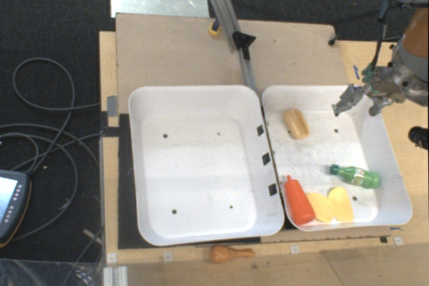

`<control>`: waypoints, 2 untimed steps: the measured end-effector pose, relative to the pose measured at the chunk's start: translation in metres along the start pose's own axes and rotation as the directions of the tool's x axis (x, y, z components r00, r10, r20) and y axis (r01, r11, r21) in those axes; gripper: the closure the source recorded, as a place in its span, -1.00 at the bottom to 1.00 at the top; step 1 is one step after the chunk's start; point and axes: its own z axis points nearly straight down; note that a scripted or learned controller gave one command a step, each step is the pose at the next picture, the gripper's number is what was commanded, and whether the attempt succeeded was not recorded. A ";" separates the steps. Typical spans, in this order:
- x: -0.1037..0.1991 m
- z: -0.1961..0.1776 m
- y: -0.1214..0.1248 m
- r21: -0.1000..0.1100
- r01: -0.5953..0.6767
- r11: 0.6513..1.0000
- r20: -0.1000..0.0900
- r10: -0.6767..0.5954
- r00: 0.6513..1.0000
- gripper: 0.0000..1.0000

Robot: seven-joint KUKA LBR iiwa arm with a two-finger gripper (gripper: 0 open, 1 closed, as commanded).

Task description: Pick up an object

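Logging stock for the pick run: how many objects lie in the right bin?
4. A tan bread roll at the upper left, a green bottle at right, an orange piece and a yellow piece along the near edge.

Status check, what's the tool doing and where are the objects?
Tool open, holding nothing, above right white bin far edge. Tan bread-like roll nearest. Green plastic bottle, orange bottle, yellow pieces at near side.
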 end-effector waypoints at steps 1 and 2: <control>0.000 0.000 0.000 -0.001 -0.002 1.000 0.000 0.002 1.000 -1.00; -0.008 0.045 0.000 0.003 -0.006 1.000 0.001 0.006 1.000 -1.00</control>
